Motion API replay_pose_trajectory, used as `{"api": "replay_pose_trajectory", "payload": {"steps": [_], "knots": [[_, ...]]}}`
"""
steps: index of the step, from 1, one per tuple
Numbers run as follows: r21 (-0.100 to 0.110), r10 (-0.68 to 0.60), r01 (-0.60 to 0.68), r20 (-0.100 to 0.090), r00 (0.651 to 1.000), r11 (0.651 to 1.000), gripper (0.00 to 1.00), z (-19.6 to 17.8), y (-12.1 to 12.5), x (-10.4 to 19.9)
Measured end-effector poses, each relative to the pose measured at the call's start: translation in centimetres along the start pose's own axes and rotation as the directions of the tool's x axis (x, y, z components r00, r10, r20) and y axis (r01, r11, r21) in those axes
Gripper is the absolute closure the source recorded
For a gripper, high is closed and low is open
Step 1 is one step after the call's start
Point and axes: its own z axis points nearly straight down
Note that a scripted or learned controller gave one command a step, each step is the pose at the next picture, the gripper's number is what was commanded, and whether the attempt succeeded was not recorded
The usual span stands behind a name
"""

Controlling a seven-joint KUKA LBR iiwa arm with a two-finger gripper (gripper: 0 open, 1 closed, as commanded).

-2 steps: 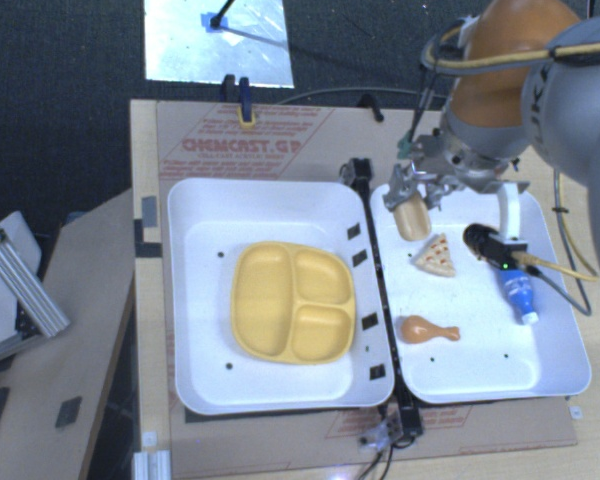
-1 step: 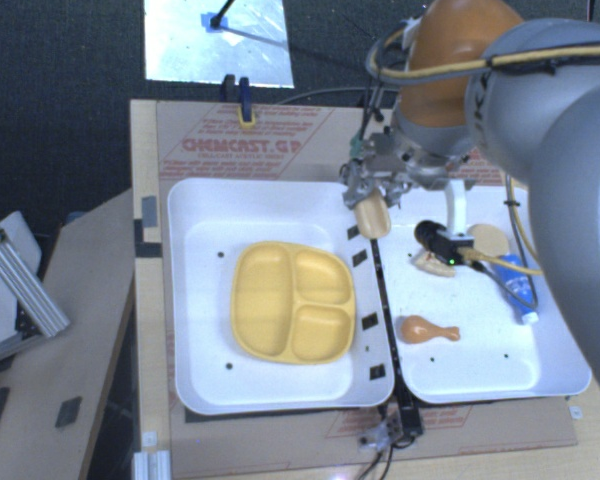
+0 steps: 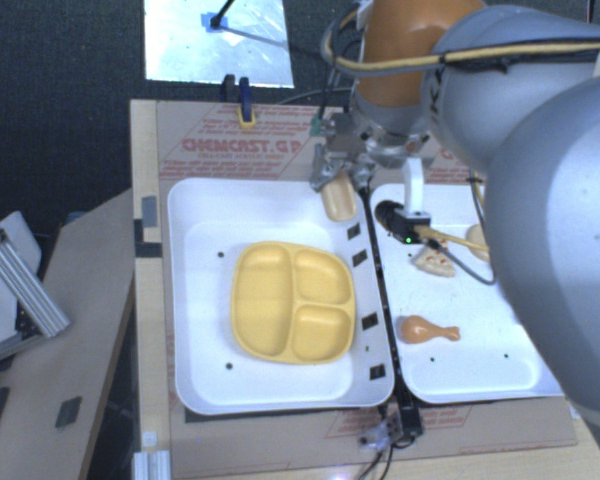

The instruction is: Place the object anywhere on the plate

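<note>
A yellow plate with three compartments lies in the left white bin. My gripper hangs above the far right corner of that bin, close to the divider between the bins. A small tan rounded object sits between its fingers, sticking out below them. The object is lifted off the bin floor, beyond the plate's far right corner and apart from it.
The right bin holds a tan toy drumstick near its front, a small pale piece in the middle and another tan piece partly behind the arm. The arm's grey body covers the right side.
</note>
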Motion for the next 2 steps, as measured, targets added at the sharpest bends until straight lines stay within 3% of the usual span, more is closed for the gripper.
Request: {"api": "replay_pose_trajectory", "payload": {"steps": [1, 2], "knots": [[0.002, 0.002, -0.002, 0.001, 1.000, 1.000, 1.00, 0.82, -0.11, 4.29], [0.002, 0.004, -0.004, 0.002, 1.000, 1.000, 0.00, 0.79, -0.10, 4.09]]}}
